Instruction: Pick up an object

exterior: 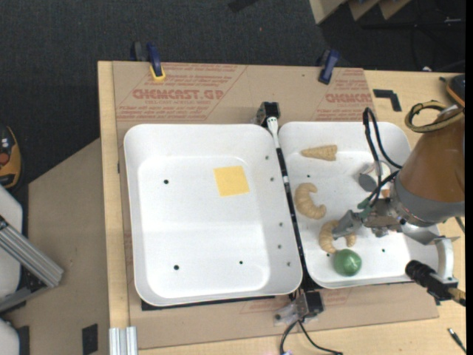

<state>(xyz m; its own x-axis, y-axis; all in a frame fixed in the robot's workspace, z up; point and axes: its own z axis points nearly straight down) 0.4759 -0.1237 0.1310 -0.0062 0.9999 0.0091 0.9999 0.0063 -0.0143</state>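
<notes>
The right bin (384,143) holds a tan cone (319,152) near its far edge, a croissant-shaped pastry (310,200) by its left wall, a smaller tan piece (327,238) and a green ball (346,262) near the front. My gripper (355,203) hangs over the middle of this bin, reaching in from the right. It is open, its fingers spread wide. The nearer fingertip (343,230) sits right beside the small tan piece, just above the green ball. Nothing lies between the fingers. A flat yellow square (231,181) rests in the left bin (148,198).
A black divider strip (284,191) runs between the two bins. Black cables (372,143) loop from the wrist over the right bin's far side. Blue clamps (155,59) hold the cardboard base at the back. The arm's body (436,176) covers the right bin's right side.
</notes>
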